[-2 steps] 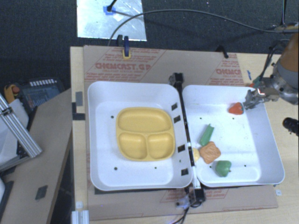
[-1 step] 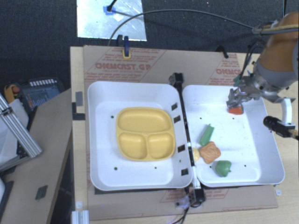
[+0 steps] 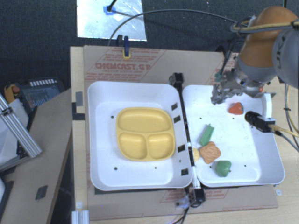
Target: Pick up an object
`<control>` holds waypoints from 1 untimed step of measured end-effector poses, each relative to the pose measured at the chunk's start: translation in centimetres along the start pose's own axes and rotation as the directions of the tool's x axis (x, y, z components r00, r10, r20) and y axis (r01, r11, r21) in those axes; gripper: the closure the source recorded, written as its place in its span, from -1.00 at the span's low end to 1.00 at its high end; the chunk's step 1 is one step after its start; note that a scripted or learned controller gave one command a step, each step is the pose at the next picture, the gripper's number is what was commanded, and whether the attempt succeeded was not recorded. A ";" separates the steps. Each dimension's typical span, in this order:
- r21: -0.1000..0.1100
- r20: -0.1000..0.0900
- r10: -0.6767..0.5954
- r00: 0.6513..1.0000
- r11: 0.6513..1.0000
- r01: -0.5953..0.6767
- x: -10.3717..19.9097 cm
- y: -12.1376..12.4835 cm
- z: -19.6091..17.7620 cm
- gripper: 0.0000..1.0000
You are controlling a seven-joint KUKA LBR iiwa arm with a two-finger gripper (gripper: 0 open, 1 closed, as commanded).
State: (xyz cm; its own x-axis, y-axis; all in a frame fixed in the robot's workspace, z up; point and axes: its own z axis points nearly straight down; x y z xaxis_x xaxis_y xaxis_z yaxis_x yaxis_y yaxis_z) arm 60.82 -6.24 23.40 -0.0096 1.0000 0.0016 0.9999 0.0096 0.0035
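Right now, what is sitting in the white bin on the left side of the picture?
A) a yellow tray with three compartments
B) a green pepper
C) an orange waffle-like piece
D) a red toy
A: the yellow tray lies in the left bin, while the red toy, green pepper and orange piece all lie in the right bin.
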 end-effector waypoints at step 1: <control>0.002 0.000 -0.001 1.000 1.000 0.001 5.4 0.6 1.1 1.00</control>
State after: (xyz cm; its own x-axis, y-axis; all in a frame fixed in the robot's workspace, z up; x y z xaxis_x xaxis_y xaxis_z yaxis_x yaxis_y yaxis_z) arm 61.40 -0.83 22.27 -0.0102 0.9999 0.0019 0.9999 0.0102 0.0011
